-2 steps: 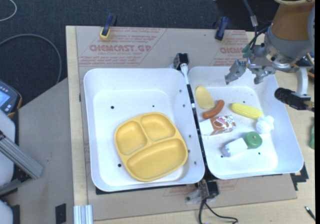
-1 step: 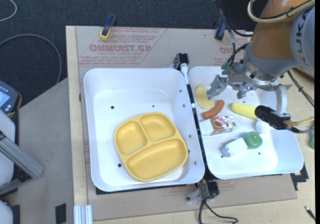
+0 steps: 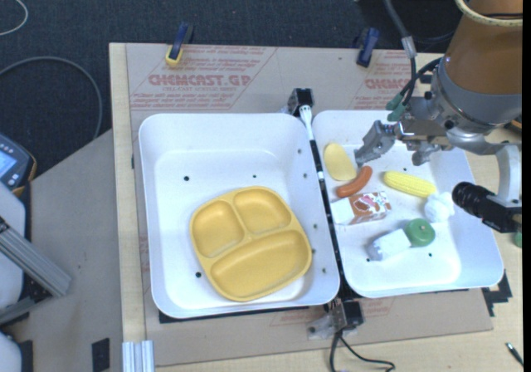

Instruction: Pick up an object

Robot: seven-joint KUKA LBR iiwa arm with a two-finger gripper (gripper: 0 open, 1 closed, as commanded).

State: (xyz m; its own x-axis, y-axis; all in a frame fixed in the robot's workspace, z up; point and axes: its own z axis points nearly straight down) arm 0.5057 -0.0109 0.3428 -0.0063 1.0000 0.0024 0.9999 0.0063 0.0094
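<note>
step: approach, gripper (image 3: pixel 371 146) above right bin's (image 3: pixel 477 266) 11 o'clock
fingers: cannot tell
next: descend on sausage (image 3: pixel 353 182), 6 o'clock

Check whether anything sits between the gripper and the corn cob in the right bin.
Nothing visible does. The gripper hangs over the right bin, and the corn cob lies just to its right; the sausage lies below the gripper, off that line.

The arm (image 3: pixel 489 38) shows a broad, rounded orange band over a grey collar, the orange edged by a pale cable loop. Below sits a silver-grey wrist flange with dark cables running alongside (one with a small green tag). The gripper (image 3: pixel 371 146) is angular grey metal, its fingers slim and dull
</note>
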